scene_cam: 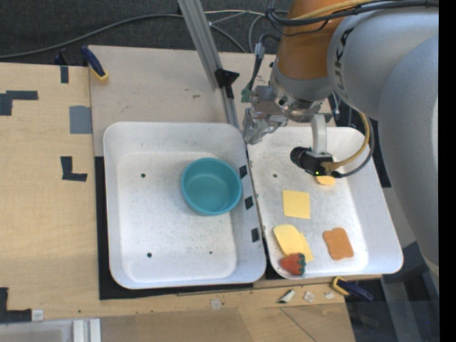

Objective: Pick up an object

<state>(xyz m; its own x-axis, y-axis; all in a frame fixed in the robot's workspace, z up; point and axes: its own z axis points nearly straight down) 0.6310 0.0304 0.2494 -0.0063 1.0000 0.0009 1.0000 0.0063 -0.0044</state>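
My gripper point(255, 131) hangs over the far left corner of the right bin point(381, 228), close to the wall between the two bins, with nothing visibly in it. In that bin lie a yellow square slice point(296, 204), a pale yellow piece point(291, 239), a red strawberry point(292, 264) and an orange-brown piece point(338, 244). A small yellow item point(326, 180) is partly hidden under a black part of the wrist. A teal bowl point(210, 186) stands upright in the left bin point(135, 212).
A slanted metal pole point(203, 41) rises behind the bins, just left of the gripper. The bulky grey arm point(385, 63) covers the far right. A blue and yellow clamp point(95, 63) sits at the bench's far left corner, another point(343, 286) at the front.
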